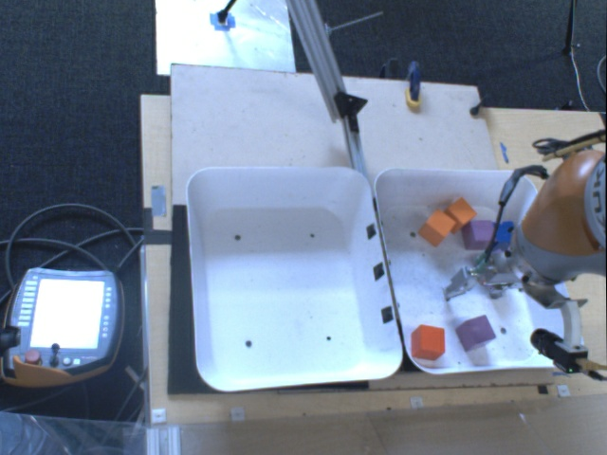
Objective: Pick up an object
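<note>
Grey arm's metal gripper (467, 282) low over right white bin (408, 197); fingers' state indeterminate. Nothing seen gripped; lift judged pending. Purple cubes (475, 331) at five, (477, 233) at one o'clock; orange blocks (428, 341), (449, 221) beyond.

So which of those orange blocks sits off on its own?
The orange block at the near edge of the right bin. The other two orange blocks lie touching each other at the far end, beside a purple block.
</note>
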Tool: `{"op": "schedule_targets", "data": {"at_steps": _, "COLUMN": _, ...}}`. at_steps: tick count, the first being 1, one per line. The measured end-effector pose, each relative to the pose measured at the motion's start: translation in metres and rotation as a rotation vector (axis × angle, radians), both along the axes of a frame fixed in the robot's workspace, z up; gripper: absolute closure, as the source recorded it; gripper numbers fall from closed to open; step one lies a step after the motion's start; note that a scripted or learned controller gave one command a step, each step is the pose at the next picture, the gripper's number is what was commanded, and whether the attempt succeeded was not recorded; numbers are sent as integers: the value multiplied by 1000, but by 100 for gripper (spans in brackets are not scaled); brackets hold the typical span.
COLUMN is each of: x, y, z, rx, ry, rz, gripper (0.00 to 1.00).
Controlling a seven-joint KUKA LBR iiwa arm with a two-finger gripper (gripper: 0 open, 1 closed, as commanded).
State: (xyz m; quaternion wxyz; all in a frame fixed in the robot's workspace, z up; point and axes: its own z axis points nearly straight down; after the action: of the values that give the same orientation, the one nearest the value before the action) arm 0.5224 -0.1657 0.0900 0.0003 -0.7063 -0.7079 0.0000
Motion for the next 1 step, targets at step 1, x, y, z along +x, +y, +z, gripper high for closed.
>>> {"op": "schedule_targets", "data": {"at_steps": 1, "x": 1, "y": 0, "z": 11, "rx": -1, "ry": -4, "rz": 2, "gripper": 100}}
